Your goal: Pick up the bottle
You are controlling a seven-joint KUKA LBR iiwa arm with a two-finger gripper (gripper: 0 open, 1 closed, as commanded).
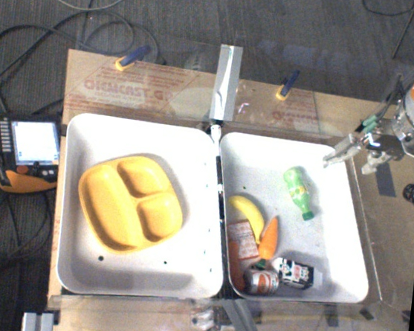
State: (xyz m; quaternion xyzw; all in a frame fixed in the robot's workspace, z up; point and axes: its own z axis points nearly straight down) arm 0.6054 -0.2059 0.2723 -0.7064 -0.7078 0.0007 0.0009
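We look down at a slant from one fixed camera above the bench [201, 93], both white bins [133, 279] in frame.

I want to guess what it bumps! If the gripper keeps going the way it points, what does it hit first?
Probably the green bottle. The gripper points left and down into the right bin, but depth is hard to judge, so it might meet the bin's floor first.
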